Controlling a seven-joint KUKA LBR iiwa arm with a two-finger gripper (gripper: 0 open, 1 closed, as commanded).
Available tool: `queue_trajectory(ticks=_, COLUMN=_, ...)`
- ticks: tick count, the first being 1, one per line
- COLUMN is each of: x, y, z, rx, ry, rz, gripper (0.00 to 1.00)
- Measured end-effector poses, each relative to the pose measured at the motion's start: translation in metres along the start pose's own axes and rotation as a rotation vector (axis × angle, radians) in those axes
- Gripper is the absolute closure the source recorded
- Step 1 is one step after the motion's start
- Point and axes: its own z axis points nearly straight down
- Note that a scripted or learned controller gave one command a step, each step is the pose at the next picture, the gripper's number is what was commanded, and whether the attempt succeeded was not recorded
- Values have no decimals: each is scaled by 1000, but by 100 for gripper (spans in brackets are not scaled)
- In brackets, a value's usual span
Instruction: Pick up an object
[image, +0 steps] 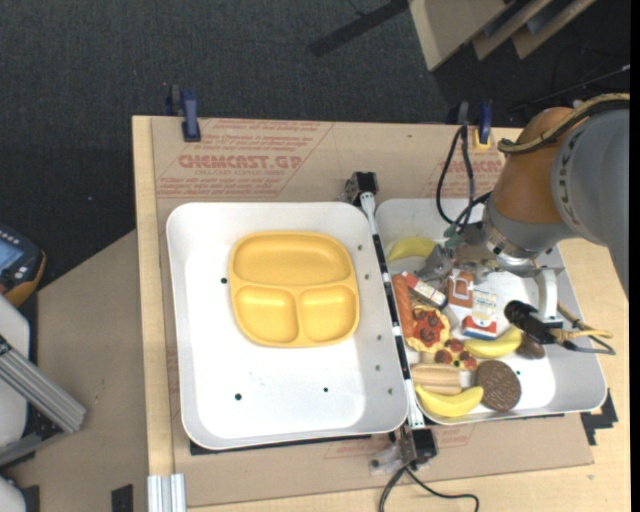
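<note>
Camera view: well left of the end effector (462, 262), the left bin (200, 330) on the desk (150, 200) holds a yellow divided plate (294, 287). The end effector hangs low over the right bin (580, 385), its tip among the toy food; whether it grips anything cannot be told. Just below it lie a small carton (482, 310), a pizza slice (428, 327), a banana (447, 402) and a brown cookie (497, 385).

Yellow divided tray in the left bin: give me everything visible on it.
The yellow divided tray looks like matte moulded plastic with rounded corners. It has three compartments: one wide one along the far side and two smaller ones side by side nearer the camera. Nothing lies in any of them. It sits flat and upright in the far half of the left bin, resting on the bin floor, clear of the walls.
</note>
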Motion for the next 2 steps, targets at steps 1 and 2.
queue_trajectory(ticks=1, x=2, y=3, z=-10, rx=-6, ry=0, rz=-4, gripper=100)
queue_trajectory(ticks=2, x=89, y=-17, z=-115, rx=-13, ry=3, rz=-13, gripper=100)
